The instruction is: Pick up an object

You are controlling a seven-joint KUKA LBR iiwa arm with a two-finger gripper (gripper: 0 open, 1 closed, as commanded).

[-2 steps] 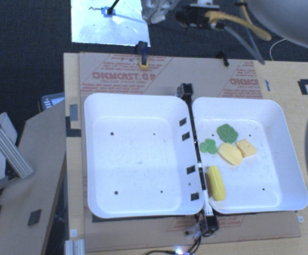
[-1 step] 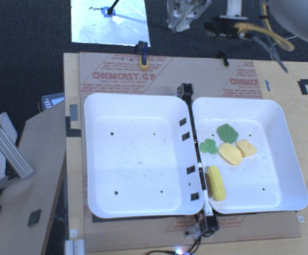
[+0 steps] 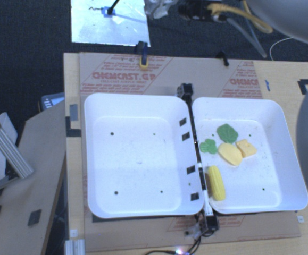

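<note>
Bench bins (image 3: 138,102): two green pieces (image 3: 227,132), three yellow (image 3: 230,154).

Dark carpeted floor (image 3: 26,36), a pale shiny panel (image 3: 108,20) on it beyond a wooden bench (image 3: 71,78).

You can read red print, "CHEMCAST GP", on the brown protective sheet (image 3: 159,70) that covers the bench beneath the bins. The same red wording repeats near the sheet's right side, partly cut off there.
</note>
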